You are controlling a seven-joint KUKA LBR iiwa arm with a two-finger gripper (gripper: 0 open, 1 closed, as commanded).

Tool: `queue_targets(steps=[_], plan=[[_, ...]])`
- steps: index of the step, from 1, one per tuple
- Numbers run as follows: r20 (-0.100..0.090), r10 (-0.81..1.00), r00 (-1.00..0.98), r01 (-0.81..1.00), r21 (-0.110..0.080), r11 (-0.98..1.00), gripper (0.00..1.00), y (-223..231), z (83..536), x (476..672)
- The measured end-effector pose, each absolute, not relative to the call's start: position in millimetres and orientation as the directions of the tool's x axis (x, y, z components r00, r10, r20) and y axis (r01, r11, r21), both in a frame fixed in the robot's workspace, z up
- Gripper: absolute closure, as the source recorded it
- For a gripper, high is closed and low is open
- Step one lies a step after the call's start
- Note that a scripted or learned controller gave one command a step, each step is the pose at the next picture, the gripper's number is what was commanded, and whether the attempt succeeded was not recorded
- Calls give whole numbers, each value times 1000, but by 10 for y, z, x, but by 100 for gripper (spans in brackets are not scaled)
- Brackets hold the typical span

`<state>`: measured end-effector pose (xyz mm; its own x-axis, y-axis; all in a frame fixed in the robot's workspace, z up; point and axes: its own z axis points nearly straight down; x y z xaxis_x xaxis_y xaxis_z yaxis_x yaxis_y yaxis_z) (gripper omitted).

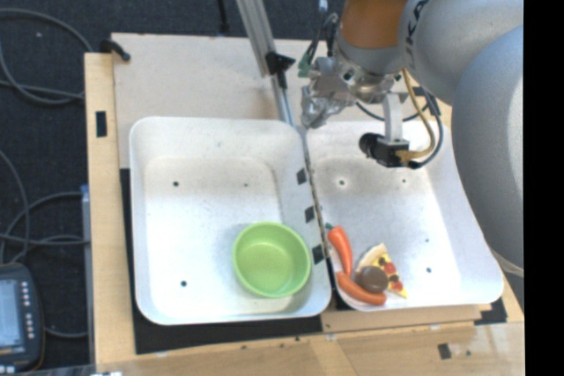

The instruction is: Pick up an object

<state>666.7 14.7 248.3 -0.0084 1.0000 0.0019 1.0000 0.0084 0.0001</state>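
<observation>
The tool [315, 112] hangs over the bins' far edge at the divider; whether it is open I cannot tell. The carrots [345, 264] and pizza toy [379, 269] crowd the right bin's [441, 216] near-left corner, the bowl [271, 258] lies in the left bin's [176, 189] near-right corner. Best descend squarely over one carrot, clear of the wall.

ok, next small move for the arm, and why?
Probably travel toward the near corner of the right bin: the gripper sits high at the far edge by the divider, while the carrots and toy pile lie clustered at the near-left corner.
</observation>
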Motion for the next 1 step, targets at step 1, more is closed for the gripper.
queue_targets(steps=[1], plan=[[1, 1000, -8, 1000, -2, 8, 100, 737, 2375, 6652]])
